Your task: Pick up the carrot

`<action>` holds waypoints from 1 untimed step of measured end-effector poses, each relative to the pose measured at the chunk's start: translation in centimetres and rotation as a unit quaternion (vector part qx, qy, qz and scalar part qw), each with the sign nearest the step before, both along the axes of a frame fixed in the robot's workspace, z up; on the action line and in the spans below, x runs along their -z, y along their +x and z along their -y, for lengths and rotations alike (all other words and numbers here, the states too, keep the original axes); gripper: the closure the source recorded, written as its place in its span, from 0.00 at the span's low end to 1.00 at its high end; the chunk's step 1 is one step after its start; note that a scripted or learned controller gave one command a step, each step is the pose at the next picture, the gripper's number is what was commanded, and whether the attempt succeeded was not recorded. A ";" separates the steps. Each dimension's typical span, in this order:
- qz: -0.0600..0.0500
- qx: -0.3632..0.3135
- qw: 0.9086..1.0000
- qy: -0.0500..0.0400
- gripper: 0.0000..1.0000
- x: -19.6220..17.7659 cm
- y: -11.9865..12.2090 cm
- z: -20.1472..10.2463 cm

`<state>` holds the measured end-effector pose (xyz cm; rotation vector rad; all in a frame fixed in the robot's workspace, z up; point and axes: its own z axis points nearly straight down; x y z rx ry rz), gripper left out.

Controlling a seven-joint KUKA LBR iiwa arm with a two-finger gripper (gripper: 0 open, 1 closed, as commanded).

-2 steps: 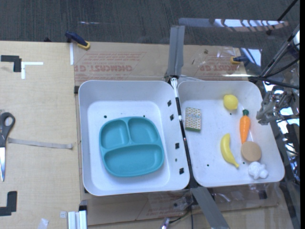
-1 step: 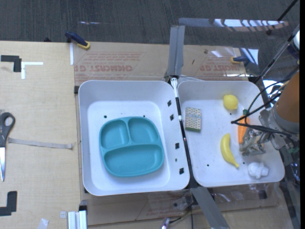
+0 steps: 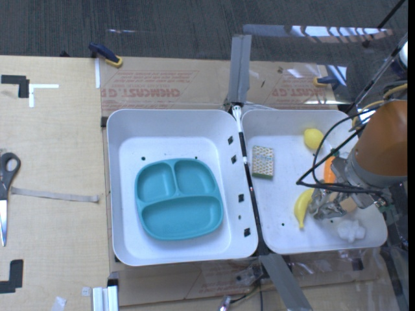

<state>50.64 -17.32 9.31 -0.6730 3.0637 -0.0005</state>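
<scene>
Right shallow white plastic bin is the ref pt. At its near right corner: small white fluffy lump. Just left of that, the metal two-finger gripper sits low over the bin floor, yellow banana touching its left side. Fingers lost in clutter, can't tell how wide or if anything's between them. Orange carrot just beyond the gripper, mostly hidden by grey arm w/ orange band. Patterned rectangular sponge mid-bin, left. Yellow lemon toward far wall. Left of the bin: teal divided plate in a 2nd white bin.
</scene>
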 end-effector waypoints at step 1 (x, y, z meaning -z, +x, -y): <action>0.001 0.083 0.997 0.000 1.00 -11.7 3.1 -2.2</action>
